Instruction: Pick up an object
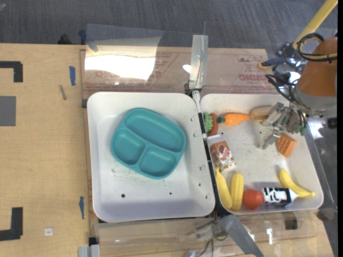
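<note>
My gripper [266,131] hangs low over the upper right part of the right bin [316,167], its two fingers spread open with nothing between them. An orange block [286,145] lies just right of the fingertips. A tan, bread-like piece [260,112] sits just up and left of them, touching a carrot [236,119]. A printed snack packet [222,155] lies by the bin's left wall. Along the front lie a corn cob [236,186], a red tomato [253,198], a black and white bottle [277,195] and a banana [293,183].
The left bin [102,197] holds a teal divided plate [148,142]. A red and green item [210,123] rests against the wall between the bins. A long yellow piece [223,189] lies beside the corn. White floor shows in the middle of the right bin.
</note>
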`<move>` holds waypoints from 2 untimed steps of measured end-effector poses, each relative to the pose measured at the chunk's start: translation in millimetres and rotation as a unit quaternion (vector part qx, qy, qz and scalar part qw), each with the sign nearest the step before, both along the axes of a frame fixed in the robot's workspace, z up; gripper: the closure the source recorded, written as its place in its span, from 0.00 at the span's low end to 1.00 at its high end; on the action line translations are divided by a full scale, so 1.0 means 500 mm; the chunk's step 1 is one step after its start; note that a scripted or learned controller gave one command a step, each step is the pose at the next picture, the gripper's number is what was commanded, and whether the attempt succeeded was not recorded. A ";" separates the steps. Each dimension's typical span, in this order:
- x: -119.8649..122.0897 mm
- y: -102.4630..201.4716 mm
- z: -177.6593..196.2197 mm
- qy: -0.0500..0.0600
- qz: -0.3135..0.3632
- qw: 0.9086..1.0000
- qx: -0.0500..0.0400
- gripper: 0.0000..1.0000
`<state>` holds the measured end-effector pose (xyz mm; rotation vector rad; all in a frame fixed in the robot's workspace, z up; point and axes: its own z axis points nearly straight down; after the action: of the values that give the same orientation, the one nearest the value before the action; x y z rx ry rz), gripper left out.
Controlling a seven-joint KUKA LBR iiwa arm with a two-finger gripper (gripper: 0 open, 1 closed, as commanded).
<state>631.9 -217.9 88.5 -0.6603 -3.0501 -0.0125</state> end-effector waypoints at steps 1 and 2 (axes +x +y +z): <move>-0.178 0.005 0.001 -0.013 -0.020 1.000 -0.002 0.00; -0.287 0.099 0.005 -0.023 -0.054 0.998 -0.009 0.00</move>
<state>488.1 -168.4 91.3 -0.8371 -3.0572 -0.0025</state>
